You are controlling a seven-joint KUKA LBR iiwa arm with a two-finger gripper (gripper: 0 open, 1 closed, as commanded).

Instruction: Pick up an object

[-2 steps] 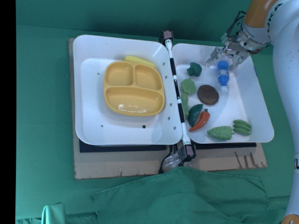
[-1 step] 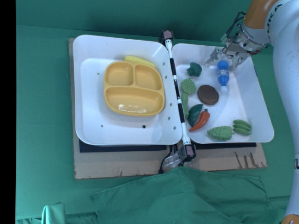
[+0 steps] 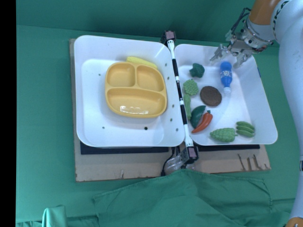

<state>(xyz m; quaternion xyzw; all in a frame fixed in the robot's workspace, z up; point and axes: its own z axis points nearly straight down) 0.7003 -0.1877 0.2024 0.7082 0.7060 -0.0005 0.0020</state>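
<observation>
Blue bottle (image 3: 226,76), white cap; lying in right bin (image 3: 265,126)

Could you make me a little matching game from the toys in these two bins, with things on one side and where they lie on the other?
Things:
1. yellow divided plate
2. blue bottle
3. brown patty
4. cucumber

Places:
A. near the front right corner of the right bin
B. middle of the right bin
C. in the left bin
D. just under the gripper, at the back of the right bin

Pairs: 1-C, 2-D, 3-B, 4-A
</observation>
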